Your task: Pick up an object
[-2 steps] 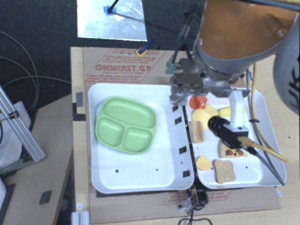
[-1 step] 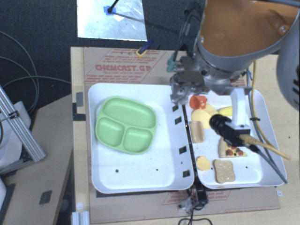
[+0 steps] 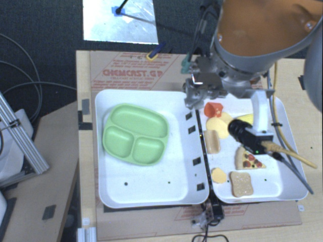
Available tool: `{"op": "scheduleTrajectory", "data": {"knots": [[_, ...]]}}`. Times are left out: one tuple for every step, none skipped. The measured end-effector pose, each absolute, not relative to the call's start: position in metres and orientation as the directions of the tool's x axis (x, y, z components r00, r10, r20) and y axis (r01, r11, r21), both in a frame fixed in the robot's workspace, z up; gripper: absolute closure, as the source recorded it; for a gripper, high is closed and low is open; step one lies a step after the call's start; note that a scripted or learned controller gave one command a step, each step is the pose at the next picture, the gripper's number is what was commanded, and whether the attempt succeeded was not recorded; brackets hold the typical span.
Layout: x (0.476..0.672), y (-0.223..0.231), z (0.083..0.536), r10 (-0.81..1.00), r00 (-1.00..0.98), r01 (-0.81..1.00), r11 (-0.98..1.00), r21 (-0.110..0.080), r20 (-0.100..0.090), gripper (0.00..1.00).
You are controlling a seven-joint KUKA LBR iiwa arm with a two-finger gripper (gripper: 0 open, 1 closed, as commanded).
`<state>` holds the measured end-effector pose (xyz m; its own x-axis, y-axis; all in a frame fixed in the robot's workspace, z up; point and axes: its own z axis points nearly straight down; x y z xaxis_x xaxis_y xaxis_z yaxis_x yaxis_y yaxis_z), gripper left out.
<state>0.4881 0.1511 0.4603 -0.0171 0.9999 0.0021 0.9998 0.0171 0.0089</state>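
Your bench (image 3: 55, 135) sits on dark carpet, with cardboard (image 3: 131, 72) under two white bins. The left bin (image 3: 151, 185) has a green divided plate (image 3: 135, 133), out of the way. The right bin (image 3: 267, 188) keeps the toy food bunched for picking: a red piece (image 3: 213, 108), a yellow piece (image 3: 217, 123), a pizza slice (image 3: 248, 160), a toast slice (image 3: 241, 183). The arm (image 3: 262, 29) leans in over its far end, the gripper (image 3: 196, 91) low beside the red piece. Whether its fingers are open, you cannot tell.

Dark carpet (image 3: 40, 19) surrounds the wooden bench (image 3: 55, 150), with a shiny metal sheet (image 3: 120, 14) lying behind.
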Motion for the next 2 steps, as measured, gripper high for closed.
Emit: {"op": "scheduleTrajectory", "data": {"knots": [[0.485, 0.147, 0.294, 1.0, 0.0, 1.0, 0.0, -0.012, -0.004, 1.0], [0.555, 0.143, 0.157, 1.0, 0.001, 1.0, -0.001, -0.007, -0.004, 1.0]]}}
